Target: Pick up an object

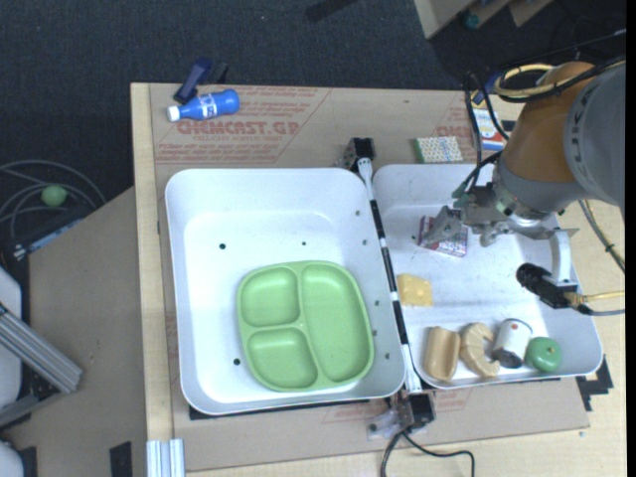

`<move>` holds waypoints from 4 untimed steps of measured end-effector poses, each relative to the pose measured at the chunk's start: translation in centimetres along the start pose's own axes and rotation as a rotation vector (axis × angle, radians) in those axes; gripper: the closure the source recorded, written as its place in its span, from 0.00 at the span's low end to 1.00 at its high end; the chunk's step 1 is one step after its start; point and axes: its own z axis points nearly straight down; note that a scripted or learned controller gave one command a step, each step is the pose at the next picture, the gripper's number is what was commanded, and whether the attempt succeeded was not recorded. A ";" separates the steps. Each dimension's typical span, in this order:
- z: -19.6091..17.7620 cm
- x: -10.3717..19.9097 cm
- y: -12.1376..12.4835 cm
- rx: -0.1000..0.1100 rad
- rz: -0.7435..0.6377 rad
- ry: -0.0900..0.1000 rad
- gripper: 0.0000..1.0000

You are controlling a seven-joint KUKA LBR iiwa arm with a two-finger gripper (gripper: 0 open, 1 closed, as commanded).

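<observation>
Left bin (189, 266): green three-compartment tray (303, 324), lying flat near the front. Right bin (586, 351): yellow piece (414, 290) by the dividing wall; tan bread-like pieces (459, 352), small white cylinder (513, 341) and green round item (544, 354) along the front edge. Pincer (444, 235) low in this bin's rear, over a small red-and-white packet (452, 247); spread or pressed together, cannot tell.

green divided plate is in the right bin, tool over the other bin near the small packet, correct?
Not quite. The camera view shows the green divided plate in the left bin, not the right. The tool is over the right bin, near the small packet.
</observation>
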 end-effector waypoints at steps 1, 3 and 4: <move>4.1 -3.3 -6.9 0.004 0.001 0.001 0.00; 4.1 -3.5 6.7 0.001 -0.001 0.001 0.00; 4.0 -9.2 6.2 -0.002 0.000 -0.001 0.00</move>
